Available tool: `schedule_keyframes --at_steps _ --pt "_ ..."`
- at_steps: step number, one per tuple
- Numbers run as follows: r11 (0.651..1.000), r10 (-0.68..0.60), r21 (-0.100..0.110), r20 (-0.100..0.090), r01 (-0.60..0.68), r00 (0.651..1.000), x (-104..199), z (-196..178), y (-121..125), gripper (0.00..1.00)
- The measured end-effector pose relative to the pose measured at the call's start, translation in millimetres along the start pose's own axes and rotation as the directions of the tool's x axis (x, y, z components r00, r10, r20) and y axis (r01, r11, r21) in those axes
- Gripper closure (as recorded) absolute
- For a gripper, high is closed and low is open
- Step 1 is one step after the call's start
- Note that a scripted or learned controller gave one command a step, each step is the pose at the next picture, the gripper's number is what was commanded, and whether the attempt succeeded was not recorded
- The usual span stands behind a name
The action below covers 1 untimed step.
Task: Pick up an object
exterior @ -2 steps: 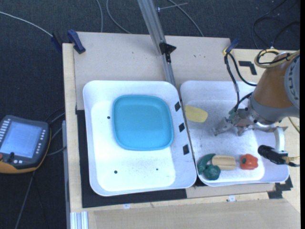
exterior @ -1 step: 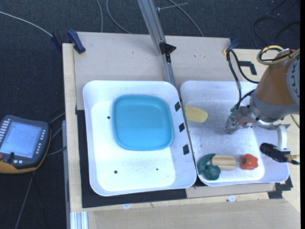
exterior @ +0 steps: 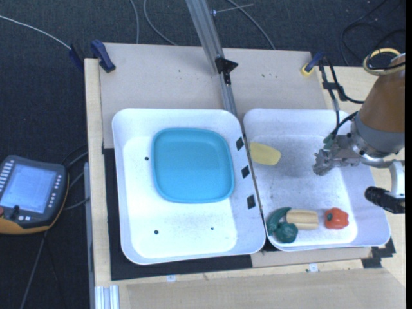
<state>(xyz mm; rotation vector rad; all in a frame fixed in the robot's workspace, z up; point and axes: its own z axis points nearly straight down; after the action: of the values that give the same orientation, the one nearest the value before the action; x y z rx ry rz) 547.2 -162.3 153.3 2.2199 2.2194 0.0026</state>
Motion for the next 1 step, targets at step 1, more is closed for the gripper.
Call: schedule_keyframes --at_steps 1 --pt "1.000 0.000 -0.002 0.001 0.000 1.000 -10.1 -53.0 -2.1 1.00"
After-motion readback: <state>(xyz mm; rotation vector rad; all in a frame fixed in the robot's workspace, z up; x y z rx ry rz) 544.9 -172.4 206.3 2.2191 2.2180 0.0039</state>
